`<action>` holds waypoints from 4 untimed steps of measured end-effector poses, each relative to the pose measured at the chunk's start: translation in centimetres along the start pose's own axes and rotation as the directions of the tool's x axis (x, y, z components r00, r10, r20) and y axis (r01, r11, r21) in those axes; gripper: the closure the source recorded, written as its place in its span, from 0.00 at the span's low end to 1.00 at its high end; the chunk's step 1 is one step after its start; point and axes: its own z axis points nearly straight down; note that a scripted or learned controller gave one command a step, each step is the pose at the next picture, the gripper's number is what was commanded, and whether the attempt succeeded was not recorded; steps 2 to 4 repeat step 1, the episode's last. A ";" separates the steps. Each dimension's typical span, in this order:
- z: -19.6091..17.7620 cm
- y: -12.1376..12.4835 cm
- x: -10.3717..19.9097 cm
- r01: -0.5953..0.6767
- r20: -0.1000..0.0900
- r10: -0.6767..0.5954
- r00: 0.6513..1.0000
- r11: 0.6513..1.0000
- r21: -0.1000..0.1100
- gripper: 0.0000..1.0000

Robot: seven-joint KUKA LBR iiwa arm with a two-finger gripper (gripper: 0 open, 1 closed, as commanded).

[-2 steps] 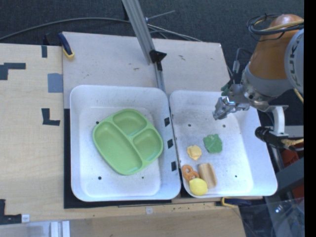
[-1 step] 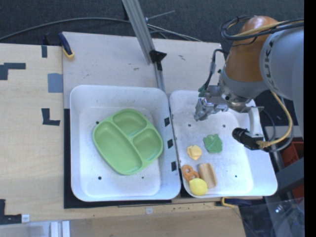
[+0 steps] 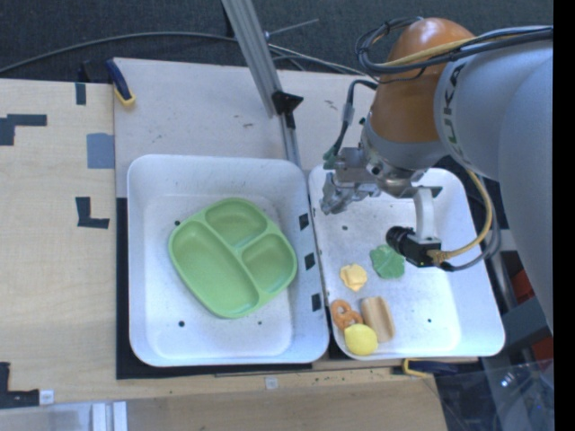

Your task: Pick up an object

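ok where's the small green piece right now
The small green piece lies on the floor of the right bin, about mid-bin, just right of the pale yellow piece and beside the black cylinder on the arm.

Two white bins (image 3: pixel 144 241), one green divided plate (image 3: pixel 232 257), five small toy foods (image 3: pixel 362 308)

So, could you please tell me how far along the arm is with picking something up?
Nothing looks picked yet. The claw sits over the right bin's upper left corner, and no object shows between its fingers. The green piece, yellow piece, pretzel, bread roll and lemon lie on the bin floor. Grasping and lifting remain.
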 end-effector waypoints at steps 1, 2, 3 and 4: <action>0.9 1.8 4.7 -0.001 0.001 0.001 1.000 1.000 0.000 1.00; 0.9 1.8 4.7 -0.001 0.001 0.001 1.000 1.000 0.000 1.00; 0.9 1.8 4.7 -0.001 0.001 0.001 1.000 1.000 0.000 1.00; 0.9 1.8 4.7 -0.001 0.001 0.001 1.000 1.000 0.000 1.00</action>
